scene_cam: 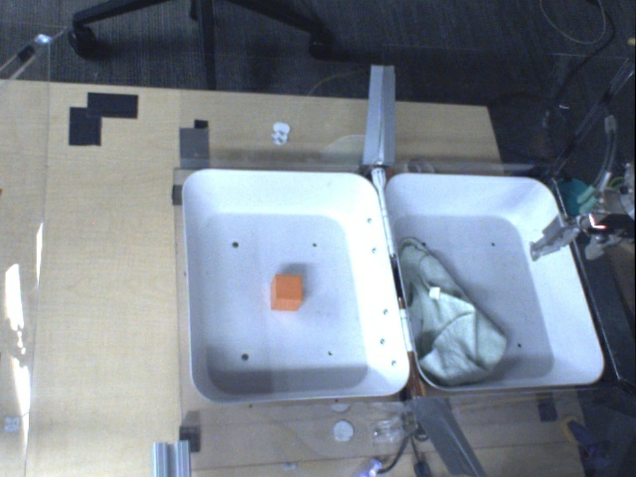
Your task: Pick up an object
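- My gripper (556, 235) sits at the right bin's (497, 199) right rim, clear of both loads; whether it is open or closed, I cannot tell.
- Orange block (287, 292): near the left bin's (268, 189) centre, open floor all round, likely the easier pick.
- Crumpled cloth (449, 328): heaped against the right bin's left wall and near corner.
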You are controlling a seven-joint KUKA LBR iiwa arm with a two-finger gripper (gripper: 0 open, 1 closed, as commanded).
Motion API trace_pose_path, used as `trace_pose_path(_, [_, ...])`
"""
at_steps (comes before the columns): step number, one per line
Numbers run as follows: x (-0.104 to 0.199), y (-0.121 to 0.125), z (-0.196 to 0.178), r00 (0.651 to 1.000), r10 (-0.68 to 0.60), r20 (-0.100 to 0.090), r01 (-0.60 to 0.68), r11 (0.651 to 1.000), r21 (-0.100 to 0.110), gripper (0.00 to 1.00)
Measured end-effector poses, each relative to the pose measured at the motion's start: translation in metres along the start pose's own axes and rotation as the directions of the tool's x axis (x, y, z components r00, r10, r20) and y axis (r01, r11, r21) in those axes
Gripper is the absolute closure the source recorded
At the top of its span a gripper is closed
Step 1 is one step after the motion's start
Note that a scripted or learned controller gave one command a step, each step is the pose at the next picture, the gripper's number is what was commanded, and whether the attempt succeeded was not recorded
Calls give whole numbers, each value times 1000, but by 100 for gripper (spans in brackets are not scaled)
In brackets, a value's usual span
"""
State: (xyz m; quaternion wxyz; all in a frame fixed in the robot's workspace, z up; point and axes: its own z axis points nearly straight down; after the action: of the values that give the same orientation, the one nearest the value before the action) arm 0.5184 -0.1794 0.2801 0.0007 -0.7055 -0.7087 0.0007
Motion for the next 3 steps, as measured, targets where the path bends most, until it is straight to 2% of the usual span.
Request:
trace_pose_path(1, [15, 23, 147, 998, -62, -1, 62, 998, 2, 0])
trace_pose_path(2, [27, 75, 191, 989, -149, 4, 149, 989, -12, 0])
trace_pose_path(3, [-27, 81, 127, 986, -168, 2, 168, 986, -4, 0])
